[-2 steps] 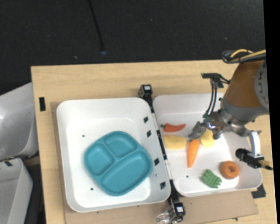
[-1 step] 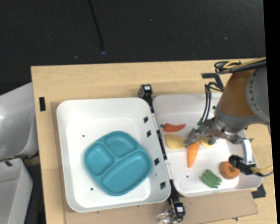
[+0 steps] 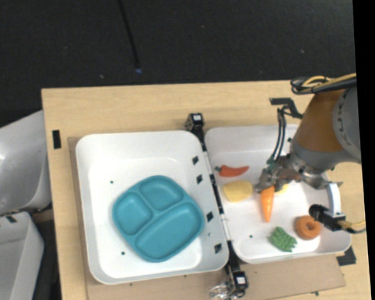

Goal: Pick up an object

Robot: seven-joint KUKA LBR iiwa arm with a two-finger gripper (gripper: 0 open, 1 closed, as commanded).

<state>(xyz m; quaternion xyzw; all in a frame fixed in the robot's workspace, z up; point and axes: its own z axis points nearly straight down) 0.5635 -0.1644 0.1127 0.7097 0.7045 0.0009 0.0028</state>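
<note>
Five items in the right bin point(image 3: 250, 139). Gripper point(image 3: 270, 184) sits over the carrot's point(image 3: 267, 205) top end; finger spread cannot be read. Just left of it: yellow piece point(image 3: 237, 191), red pepper point(image 3: 233, 170). Below and right: green item point(image 3: 282, 239), orange ring point(image 3: 307, 227). Far left: blue tray point(image 3: 157, 216) in left bin point(image 3: 96, 158).

A light wooden bench top point(image 3: 140, 108) is seen from above, set against a dark, almost black floor point(image 3: 168, 33). A thin pale line, possibly a cable or a seam point(image 3: 128, 29), is traced across that dark surface. At the left edge, white moulded shapes point(image 3: 11, 169) are partly cut off by the frame.
</note>
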